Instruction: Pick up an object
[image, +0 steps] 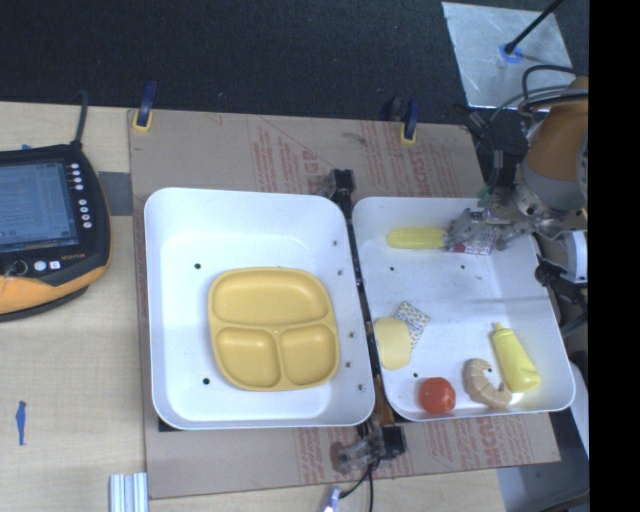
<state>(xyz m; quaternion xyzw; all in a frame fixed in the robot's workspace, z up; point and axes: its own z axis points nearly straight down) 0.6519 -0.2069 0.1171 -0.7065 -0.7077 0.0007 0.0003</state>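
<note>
My gripper (473, 238) hangs low over the far part of the right bin (470, 290), with the arm coming in from the right. Just left of it lies a long yellow banana-like piece (415, 237), its right end close to the gripper; whether they touch is unclear. Nearer the front of this bin lie a pale yellow lump (392, 343), a small checkered packet (412, 318), a red tomato (436, 395), a tan curled piece (485, 383) and a yellow squeeze bottle (513, 358).
The left bin (180, 300) holds a yellow divided plate (272, 327). A tablet-style pendant (45, 225) rests on the bench at far left. Clamps (407, 118) sit along the cardboard's back edge.
</note>
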